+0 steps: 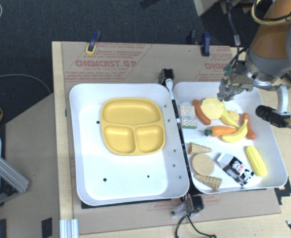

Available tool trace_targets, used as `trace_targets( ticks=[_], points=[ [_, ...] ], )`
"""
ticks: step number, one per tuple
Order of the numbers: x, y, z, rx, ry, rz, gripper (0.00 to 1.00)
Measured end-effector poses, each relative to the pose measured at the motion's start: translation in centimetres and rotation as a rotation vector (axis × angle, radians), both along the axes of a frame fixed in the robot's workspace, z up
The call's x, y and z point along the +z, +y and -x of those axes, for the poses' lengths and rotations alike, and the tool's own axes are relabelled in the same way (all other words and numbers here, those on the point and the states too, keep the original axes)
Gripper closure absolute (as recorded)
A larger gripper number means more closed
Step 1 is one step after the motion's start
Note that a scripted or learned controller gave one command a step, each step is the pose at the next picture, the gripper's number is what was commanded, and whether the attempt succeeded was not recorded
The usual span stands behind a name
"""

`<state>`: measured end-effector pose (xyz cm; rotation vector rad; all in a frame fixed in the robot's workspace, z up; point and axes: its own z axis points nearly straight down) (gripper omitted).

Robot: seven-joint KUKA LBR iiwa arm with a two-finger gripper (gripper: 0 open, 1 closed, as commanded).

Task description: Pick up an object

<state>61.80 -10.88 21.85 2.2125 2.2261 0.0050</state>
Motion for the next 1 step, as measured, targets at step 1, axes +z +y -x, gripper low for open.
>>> trace_targets(
  ticks=[1],
  points=[
    [0.97, 5.32, -3.57, 0.000, -0.002, 0.000, 1.00]
  ],
)
